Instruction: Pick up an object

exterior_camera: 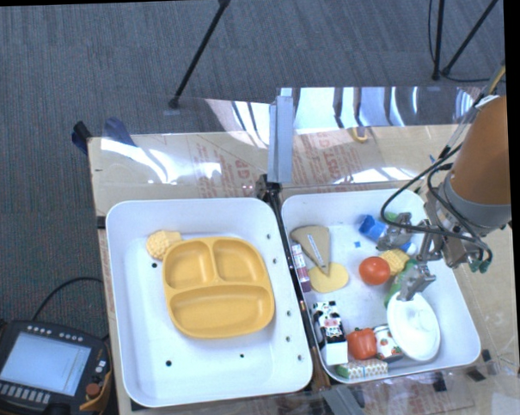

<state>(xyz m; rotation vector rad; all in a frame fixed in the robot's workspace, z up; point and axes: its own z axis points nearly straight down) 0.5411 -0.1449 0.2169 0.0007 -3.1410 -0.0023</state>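
Figure legend, read from the table's left edge to its right. The left shallow white plastic bin (137, 354) carries a yellow three-compartment plastic plate (219, 285) near its middle, with a small pale-yellow knobbly toy (163, 243) touching the plate's far-left corner. The right shallow white plastic bin (465, 322) holds the candidate objects: a tan wedge-shaped piece (313, 243) and a flat yellow disc (331, 278) along its left wall, a black-and-white carton (329, 321) and a red block (362, 344) toward the near edge, a blue block (372, 227) toward the far edge, a red-orange ball (375, 269) at the centre, and a white bowl (413, 326) near the right near corner. The end effector (415, 277) hangs low over this bin, between the ball and the bowl, just beside a small yellow piece (393, 260); whether its fingers are apart or together cannot be told, and no object is seen between them. Judged progress: the approach is made, but grasp and lift are left to do. Printing on the carton and on the clear sheet at the table's far edge is too small or reversed to read.
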